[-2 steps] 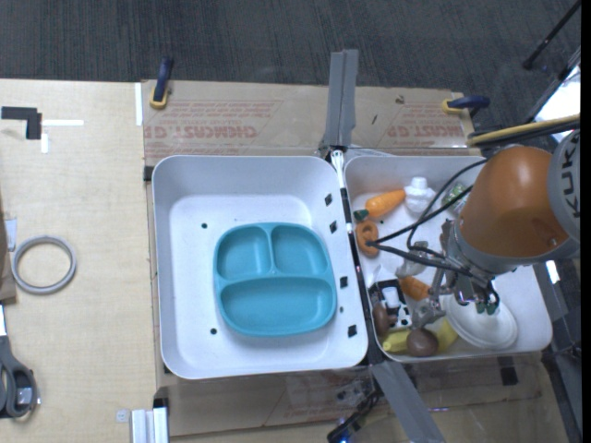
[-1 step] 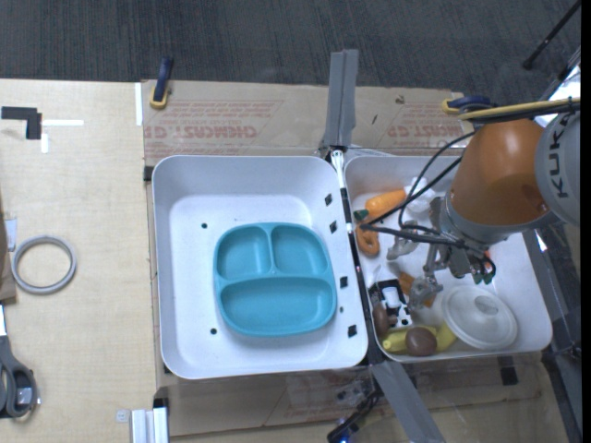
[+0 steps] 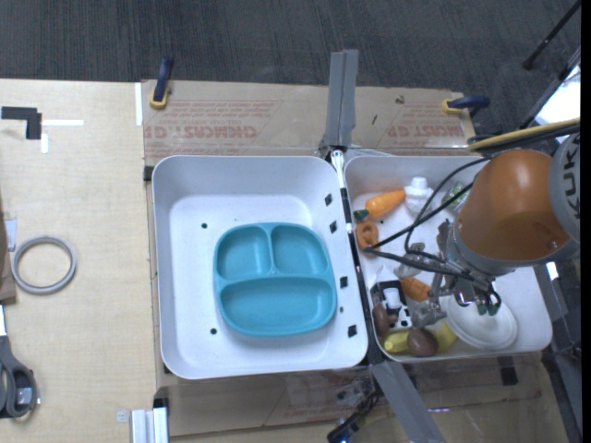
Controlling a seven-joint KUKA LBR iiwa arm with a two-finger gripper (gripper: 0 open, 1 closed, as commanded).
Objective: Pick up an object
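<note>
The end effector (image 3: 427, 310) is positioned low in the right bin (image 3: 526, 340), above a cluster of small objects near the bin's front left corner. Cables and the wrist obscure it; its opening state cannot be determined. An orange carrot-shaped object (image 3: 386, 201) lies toward the rear of that bin. The left bin (image 3: 175, 247) contains a blue divided tray (image 3: 274, 279).
</note>
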